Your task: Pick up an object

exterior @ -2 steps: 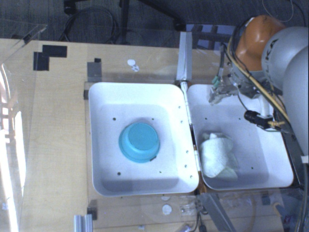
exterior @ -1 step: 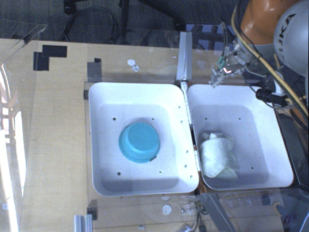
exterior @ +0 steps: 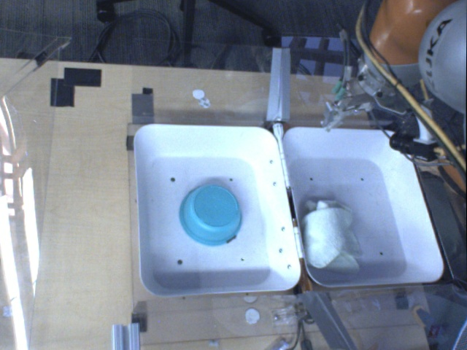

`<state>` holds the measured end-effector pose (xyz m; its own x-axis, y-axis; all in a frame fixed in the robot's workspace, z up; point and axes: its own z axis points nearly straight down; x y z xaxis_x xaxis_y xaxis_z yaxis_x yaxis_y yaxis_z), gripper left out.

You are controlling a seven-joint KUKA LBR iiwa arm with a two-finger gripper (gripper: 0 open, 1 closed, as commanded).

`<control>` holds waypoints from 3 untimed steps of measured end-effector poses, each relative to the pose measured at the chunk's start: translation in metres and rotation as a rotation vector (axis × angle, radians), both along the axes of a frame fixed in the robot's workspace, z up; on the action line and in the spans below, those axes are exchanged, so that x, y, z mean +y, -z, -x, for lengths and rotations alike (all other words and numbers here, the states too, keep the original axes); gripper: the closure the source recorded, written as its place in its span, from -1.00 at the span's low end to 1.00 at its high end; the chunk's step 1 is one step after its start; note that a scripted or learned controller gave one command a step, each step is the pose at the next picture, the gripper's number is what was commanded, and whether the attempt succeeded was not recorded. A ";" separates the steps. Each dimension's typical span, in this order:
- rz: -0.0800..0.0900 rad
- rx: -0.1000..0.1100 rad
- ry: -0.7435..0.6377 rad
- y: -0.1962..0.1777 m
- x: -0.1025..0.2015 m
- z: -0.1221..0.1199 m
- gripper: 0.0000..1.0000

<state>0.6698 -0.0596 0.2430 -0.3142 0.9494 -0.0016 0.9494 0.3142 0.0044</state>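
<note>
A round blue bowl (exterior: 211, 214) lies in the middle of the left bin (exterior: 157, 268). A crumpled white cloth (exterior: 327, 235) rests in the near left part of the right bin (exterior: 398, 195). My gripper (exterior: 338, 111) hangs at the far edge of the right bin, above its back left corner, well away from both the cloth and the bowl. Nothing shows in its grasp. The arm, with its orange band (exterior: 405, 20), comes in from the upper right.
A metal divider (exterior: 278, 86) stands behind the seam between the bins. Cables (exterior: 408, 108) run along the arm over the right bin's far right corner. Black tape marks (exterior: 73, 84) lie on the wooden bench at left.
</note>
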 end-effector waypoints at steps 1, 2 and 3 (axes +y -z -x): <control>0.000 0.002 -0.032 0.097 -0.030 0.001 1.00; 0.001 -0.004 -0.219 -0.009 0.005 -0.001 1.00; 0.001 0.002 -0.287 0.131 -0.038 0.001 1.00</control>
<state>0.6693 -0.0973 0.1124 -0.5705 0.8213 -0.0016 0.8213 0.5705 0.0024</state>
